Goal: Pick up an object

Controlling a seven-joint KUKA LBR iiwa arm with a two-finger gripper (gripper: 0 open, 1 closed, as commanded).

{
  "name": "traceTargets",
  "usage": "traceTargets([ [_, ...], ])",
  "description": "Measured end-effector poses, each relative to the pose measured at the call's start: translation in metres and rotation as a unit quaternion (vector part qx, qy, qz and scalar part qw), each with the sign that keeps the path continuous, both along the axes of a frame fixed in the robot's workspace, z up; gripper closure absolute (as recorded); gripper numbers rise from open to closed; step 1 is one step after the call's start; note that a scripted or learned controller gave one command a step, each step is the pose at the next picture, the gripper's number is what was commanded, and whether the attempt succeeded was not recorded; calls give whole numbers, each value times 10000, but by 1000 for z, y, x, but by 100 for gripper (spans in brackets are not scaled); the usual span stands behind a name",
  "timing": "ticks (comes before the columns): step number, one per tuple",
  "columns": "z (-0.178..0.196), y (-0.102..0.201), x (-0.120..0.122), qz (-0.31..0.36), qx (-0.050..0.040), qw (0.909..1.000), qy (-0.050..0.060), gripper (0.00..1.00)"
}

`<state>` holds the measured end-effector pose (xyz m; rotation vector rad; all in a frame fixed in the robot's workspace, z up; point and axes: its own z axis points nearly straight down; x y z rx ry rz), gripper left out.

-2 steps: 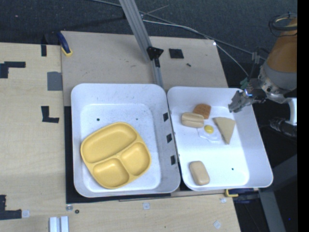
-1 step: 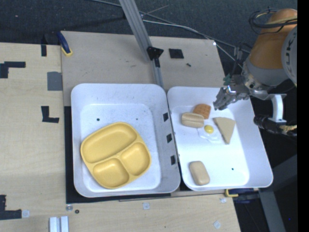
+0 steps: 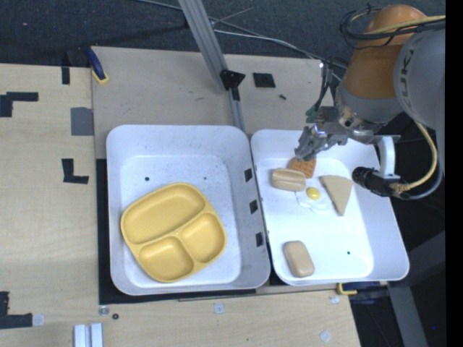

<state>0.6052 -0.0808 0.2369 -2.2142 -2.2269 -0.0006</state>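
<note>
Now I see the gripper [image 3: 309,149] low over the far part of the right bin [image 3: 376,266], close to the middle of the desk's far edge side. Whether the jaws stand wide or narrow I cannot tell from this slanted view, and I see nothing held between them.

Directly under the tips and a little toward the near edge lies a small orange-brown cracker [image 3: 304,168]. It seems to touch the tips or to be just below them; I cannot decide which. Just beside it, toward the left bin, lies a tan bread roll [image 3: 287,179], with its long axis running almost left to right across the bin. Near them are a small fried egg toy [image 3: 312,195] and a tan wedge [image 3: 338,192], whose long axis points toward the near edge of the desk. A second tan roll [image 3: 298,258] lies well apart, near the near edge of the right bin.

The left bin [image 3: 123,150] carries a yellow divided plate [image 3: 173,231], far from the arm.

In my judgement the cracker is the likely target, because it lies almost straight below the jaws, so the coming move needs mostly a short descent. The roll is so close that the jaws could push it or catch both. The cracker also looks flat, so it may slip out.
</note>
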Motion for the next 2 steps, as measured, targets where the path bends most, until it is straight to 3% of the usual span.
traceTargets([
  [2,-8,98,-2,-3,-2,10000,9,100],
])
